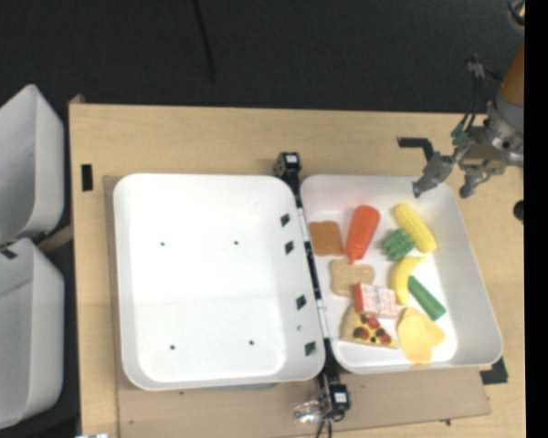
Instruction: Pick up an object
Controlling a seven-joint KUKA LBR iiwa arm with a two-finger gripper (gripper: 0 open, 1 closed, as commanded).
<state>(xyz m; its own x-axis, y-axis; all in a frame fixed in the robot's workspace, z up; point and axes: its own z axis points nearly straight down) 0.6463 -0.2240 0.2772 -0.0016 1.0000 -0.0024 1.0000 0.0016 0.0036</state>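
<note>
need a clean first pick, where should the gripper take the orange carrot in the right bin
Probably across the carrot's middle, coming straight down, fingers closing across its narrow width. It lies flat, long axis nearly up-down in view, with free gaps toward the brown toast and green piece. The gripper hangs open near the bin's far corner.

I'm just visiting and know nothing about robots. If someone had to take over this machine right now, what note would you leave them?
Hand: open, holding nothing, hovering over the top right corner of the right bin.

Things: all toy food lies in the right bin: a carrot, corn cob, green piece, toast slice, biscuit, banana, green pepper, pizza slice and a yellow chip. The left bin sits beside it.

Done: nothing picked up yet.

Left: lower the hand onto one item, close on it, and lift. The corn cob looks nearest.
</note>
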